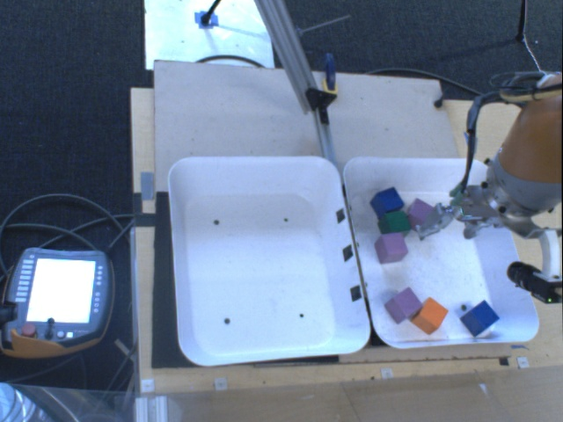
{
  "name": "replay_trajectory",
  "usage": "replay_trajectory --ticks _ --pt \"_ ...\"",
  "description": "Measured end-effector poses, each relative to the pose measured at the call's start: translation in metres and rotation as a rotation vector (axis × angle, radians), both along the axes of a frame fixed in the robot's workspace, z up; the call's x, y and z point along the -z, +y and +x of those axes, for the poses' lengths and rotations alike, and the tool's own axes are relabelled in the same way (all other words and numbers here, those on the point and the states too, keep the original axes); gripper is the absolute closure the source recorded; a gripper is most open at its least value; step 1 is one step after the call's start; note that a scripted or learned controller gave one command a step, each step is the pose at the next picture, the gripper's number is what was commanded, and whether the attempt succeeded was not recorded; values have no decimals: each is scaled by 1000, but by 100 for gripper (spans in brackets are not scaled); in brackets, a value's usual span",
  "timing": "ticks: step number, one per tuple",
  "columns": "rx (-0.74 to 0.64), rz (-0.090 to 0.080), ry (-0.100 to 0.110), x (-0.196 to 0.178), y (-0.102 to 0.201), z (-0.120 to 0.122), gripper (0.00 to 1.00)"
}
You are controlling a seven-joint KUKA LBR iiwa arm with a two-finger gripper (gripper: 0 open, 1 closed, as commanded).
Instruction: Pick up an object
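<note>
My pincer (437,221) is hovering in the right bin (510,323), just right of a purple cube (421,211); can't tell if it's gripping anything.

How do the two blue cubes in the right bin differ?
The upper blue cube sits at the bin's far side, touching a green cube, close to the gripper. The lower blue cube stands alone near the front edge, beside an orange cube. Both look alike in size.

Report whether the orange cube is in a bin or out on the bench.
In. The orange cube lies inside the right bin, near its front wall beside a purple cube.
</note>
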State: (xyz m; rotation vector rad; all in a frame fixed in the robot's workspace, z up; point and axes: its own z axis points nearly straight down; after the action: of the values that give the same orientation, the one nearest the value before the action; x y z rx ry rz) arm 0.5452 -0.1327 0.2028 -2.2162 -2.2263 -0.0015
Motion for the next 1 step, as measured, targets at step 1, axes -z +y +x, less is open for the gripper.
replay_trajectory --ticks 1 --pt "1 0 -1 0 0 0 0"
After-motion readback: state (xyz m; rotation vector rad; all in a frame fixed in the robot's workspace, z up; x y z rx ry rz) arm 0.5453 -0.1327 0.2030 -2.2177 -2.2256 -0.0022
